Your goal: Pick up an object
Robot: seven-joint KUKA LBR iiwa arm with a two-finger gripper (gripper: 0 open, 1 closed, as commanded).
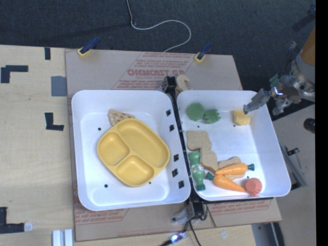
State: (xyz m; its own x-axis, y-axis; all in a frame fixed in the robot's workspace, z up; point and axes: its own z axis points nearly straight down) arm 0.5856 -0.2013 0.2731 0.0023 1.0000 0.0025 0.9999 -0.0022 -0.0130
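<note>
Whether the jaws of the gripper (254, 105) are released or clenched cannot be told from here; nothing is seen between them. The gripper hangs over the far right corner of the right bin (277, 152), just beside a small yellow block (241, 117) that lies on the bin floor.

Two white bins sit side by side on a sheet of brown cardboard (148, 70) clipped to a pale wooden bench (31, 152); dark carpet (61, 9) lies beyond, with a thin white cable (164, 23) looping across it. The left bin (84, 152) holds a yellow divided plate (133, 151) with a wedge of toast (118, 117) touching its far edge. The right bin also holds two green broccoli pieces (202, 113), bread slices (199, 140), a green bottle (197, 170), two carrots (230, 177) and a red ball (253, 186).

The arm (302, 81) reaches in from the right, its wrist tilted down toward the bin.
</note>
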